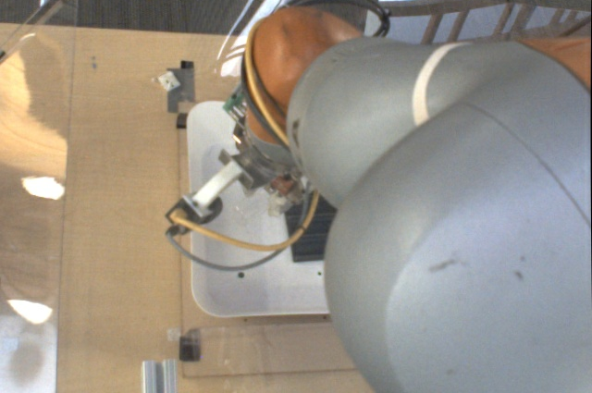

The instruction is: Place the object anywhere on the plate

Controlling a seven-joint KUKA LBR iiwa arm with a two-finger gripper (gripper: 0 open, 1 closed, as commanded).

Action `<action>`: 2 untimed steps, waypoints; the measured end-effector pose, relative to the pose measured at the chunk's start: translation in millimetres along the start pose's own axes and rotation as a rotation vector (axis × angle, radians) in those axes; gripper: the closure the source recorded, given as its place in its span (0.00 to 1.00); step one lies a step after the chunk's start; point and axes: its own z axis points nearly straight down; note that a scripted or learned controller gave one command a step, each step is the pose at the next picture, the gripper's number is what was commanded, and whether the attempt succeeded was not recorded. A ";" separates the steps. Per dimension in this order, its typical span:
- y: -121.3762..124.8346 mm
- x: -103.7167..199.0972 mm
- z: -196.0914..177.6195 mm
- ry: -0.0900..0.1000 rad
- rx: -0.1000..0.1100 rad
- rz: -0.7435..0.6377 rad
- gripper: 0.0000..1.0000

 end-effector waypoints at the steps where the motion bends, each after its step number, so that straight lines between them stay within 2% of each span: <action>1: -28.5 -35.0 81.4 -0.003 0.000 0.144 1.00; 2: 38.7 -91.8 -0.4 0.001 -0.002 -0.139 1.00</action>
